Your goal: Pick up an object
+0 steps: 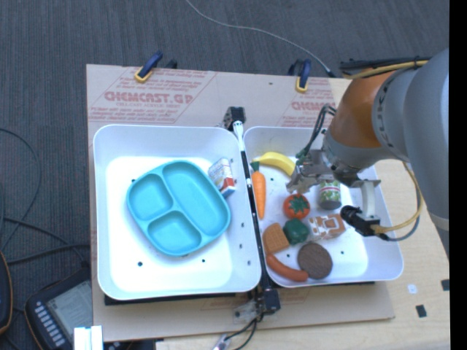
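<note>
The right bin (379,265) holds several toy foods: a yellow banana (273,162), a carrot (258,192), a red tomato (297,206), a green pepper (296,231), a small jar (330,194), a waffle-like piece (327,226), a bread slice (275,238), a sausage (286,270) and a dark brown patty (315,260). My gripper (301,176) hangs low over this bin, just right of the banana's end and above the tomato. Nothing shows between its fingers.
The left bin (117,268) carries a blue three-part plate (178,207), with a small white and red carton (222,175) by its right wall. The grey arm with its orange band (365,108) covers the right bin's far corner. Clamps (302,75) hold the board's far edge.
</note>
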{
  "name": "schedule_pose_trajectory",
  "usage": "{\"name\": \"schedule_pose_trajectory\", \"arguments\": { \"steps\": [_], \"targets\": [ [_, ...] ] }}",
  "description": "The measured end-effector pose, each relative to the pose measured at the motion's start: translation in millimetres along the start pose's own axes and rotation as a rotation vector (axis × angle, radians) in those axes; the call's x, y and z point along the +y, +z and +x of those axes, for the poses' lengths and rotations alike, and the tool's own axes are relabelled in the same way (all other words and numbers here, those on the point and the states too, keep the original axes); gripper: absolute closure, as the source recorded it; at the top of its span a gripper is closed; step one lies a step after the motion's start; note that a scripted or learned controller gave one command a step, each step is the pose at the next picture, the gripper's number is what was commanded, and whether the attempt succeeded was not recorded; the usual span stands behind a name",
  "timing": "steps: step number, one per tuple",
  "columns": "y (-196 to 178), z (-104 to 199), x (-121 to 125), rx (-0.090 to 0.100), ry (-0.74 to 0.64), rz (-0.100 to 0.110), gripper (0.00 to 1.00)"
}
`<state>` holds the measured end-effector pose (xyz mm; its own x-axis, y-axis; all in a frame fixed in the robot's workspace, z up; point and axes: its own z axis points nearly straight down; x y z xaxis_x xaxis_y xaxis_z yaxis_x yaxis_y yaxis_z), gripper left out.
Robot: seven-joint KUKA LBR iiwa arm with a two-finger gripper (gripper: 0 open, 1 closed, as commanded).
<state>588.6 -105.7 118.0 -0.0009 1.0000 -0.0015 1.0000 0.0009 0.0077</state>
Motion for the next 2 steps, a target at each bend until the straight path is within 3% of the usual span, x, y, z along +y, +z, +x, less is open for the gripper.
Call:
{"name": "schedule_pose_trajectory", "arguments": {
  "steps": [1, 2],
  "targets": [
    [0.2, 0.0, -0.1, 0.0, 0.0, 0.0, 0.0],
    [29.6, 7.4, -20.4, -0.002, 0.002, 0.0, 0.0]
  ]
}}
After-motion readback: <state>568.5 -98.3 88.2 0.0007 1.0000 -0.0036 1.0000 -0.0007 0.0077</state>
